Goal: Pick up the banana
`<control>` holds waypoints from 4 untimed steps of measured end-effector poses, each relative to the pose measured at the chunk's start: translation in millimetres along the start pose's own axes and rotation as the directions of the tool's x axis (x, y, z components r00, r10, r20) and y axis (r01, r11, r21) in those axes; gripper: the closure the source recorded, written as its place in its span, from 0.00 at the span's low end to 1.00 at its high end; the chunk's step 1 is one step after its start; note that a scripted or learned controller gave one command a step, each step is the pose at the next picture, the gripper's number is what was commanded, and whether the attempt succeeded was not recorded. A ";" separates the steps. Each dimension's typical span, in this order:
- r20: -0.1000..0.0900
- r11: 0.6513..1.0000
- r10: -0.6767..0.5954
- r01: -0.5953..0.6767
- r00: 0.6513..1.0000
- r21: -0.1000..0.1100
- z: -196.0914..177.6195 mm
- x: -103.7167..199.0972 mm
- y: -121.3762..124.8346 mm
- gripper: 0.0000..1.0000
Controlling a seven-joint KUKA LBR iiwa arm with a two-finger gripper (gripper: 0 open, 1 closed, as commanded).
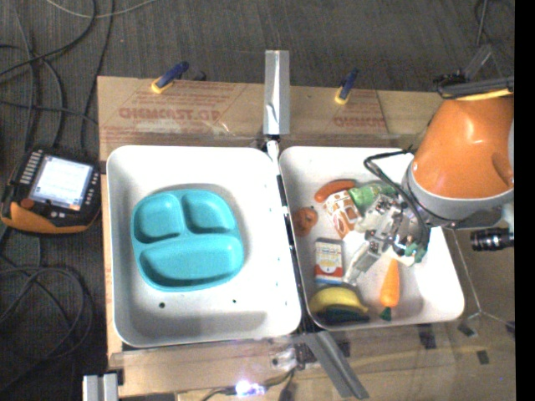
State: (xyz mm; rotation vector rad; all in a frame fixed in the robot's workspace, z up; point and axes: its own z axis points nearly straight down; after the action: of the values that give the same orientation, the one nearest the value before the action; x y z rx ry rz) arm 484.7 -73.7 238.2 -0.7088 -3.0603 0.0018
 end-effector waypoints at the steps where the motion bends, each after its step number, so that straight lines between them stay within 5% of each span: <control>1: -0.003 0.987 -0.162 0.162 0.987 -0.001 55.9 -0.5 -2.4 0.00; 2: 0.002 0.970 -0.243 0.243 0.970 -0.001 8.5 2.9 7.4 0.00; 3: 0.001 0.946 -0.323 0.323 0.946 -0.002 15.5 24.6 51.6 0.00; 4: -0.002 0.916 -0.402 0.402 0.916 -0.001 28.0 10.9 21.2 0.00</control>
State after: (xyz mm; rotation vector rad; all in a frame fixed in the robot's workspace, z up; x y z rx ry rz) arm 484.2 -50.0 210.2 -0.0649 -3.1389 0.0007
